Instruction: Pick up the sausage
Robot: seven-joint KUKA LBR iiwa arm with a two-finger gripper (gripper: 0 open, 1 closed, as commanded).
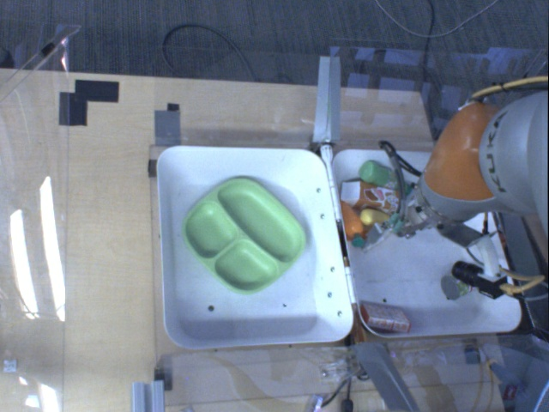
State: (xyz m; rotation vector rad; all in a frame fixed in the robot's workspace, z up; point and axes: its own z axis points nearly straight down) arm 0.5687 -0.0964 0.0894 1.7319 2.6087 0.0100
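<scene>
**Gripper down in far-left of right bin, sausage at near edge**

Gripper point(396, 221) sits low in the right bin point(429, 290), in its far-left part, right over a small cluster of items. Can't tell finger state, wrist and clutter hide the tips. Under and beside it: a green item point(375, 172) on the far side, an orange one point(351, 219) against the bin's left wall, a yellow one point(369, 216) just right of that, plus a printed packet point(378, 197) between them. All packed close, touching or nearly so.

Sausage point(385, 318) lies flat at the near-left corner of the right bin, reddish-brown, well apart from the gripper and the cluster.

Arm point(480, 161) comes in from the right, orange band above the wrist.

Left bin point(197, 316) holds a green divided tray point(245, 233), three compartments, roughly central.
</scene>
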